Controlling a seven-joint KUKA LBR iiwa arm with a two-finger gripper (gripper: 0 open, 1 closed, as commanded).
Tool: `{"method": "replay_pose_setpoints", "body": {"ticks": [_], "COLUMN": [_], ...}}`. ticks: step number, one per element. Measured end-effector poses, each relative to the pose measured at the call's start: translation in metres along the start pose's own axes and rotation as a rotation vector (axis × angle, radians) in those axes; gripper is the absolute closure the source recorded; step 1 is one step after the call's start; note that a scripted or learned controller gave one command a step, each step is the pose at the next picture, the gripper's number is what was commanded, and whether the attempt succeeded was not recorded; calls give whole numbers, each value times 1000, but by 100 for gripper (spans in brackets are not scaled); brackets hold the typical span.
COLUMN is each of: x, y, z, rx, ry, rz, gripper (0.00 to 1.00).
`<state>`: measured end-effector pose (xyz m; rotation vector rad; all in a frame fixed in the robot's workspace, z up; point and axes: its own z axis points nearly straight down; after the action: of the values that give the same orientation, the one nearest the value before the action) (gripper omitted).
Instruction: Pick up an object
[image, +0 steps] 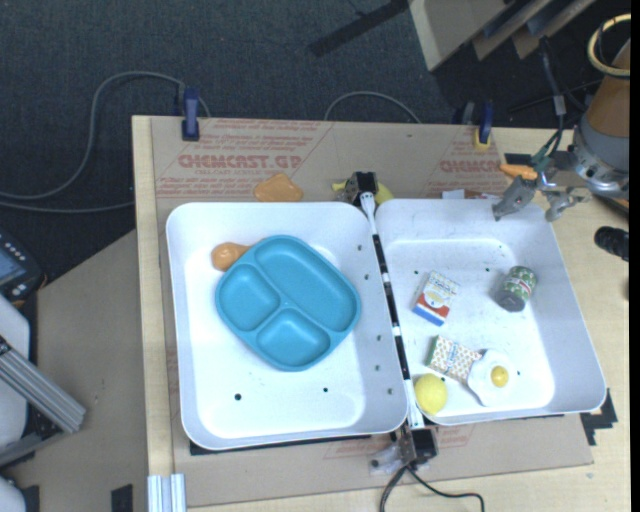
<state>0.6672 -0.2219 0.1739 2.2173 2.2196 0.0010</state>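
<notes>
The tan wooden bench (150, 300) carries 2 shallow white plastic bins side by side. The left bin (200, 400) holds a big blue 3-compartment plastic tray (287, 300), lying flat & slightly rotated, w/ a small orange rounded item (226, 255) touching the tray's upper-left edge, partly tucked behind it. The right bin (570, 340) holds 5 small things. A green & grey can (515, 287) lies on its side near the bin's right wall. A small white carton w/ red & blue print (436, 299) lies near the bin's middle, well apart from the can. Toward the front, a patterned flat packet (455, 357) touches a white fried-egg toy w/ yellow yolk (494, 378) on its right; a yellow lemon-shaped toy (430, 394) sits just beside the packet, at the front-left corner against the divider.

The grey arm (605, 130) comes in from the upper right. Its gripper (533, 200) hangs over the right bin's back-right rim, fingers spread apart w/ nothing between them, well apart from all 5 items. An orange blob (277, 187) lies on the bench behind the left bin. 2 blue clamps (189, 112) grip the bench's back edge.
</notes>
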Motion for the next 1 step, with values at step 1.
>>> {"method": "replay_pose_setpoints", "body": {"ticks": [1], "x": [-1], "y": [-1], "z": [19], "rx": [5], "ry": [2], "rz": [0], "gripper": [0]}}
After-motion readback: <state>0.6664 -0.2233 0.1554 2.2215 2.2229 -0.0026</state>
